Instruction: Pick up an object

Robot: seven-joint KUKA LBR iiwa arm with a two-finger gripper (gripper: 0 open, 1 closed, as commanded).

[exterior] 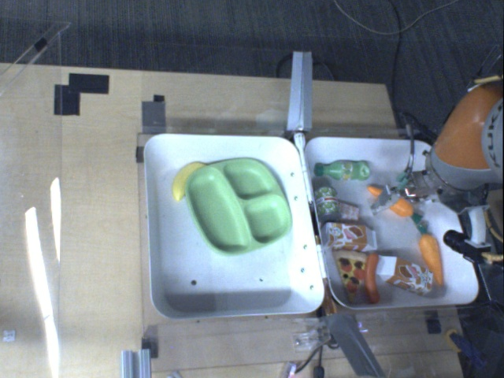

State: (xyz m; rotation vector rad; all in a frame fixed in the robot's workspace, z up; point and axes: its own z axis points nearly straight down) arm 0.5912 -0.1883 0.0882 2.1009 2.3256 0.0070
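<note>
Plastic toy carrot (402, 207) — light, rigid, slippery — lying near right bin (465, 294) far edge under gripper (405, 186); finger state indiscernible; gripping mid-body looking soundest.

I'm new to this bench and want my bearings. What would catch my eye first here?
The big green divided tray lies across the left bin, with something yellow peeking out from under its upper left edge. The right bin holds a jumble of small things: a green bottle at the top, a carrot to the right. The orange-banded arm hangs over that bin's upper right corner.
</note>
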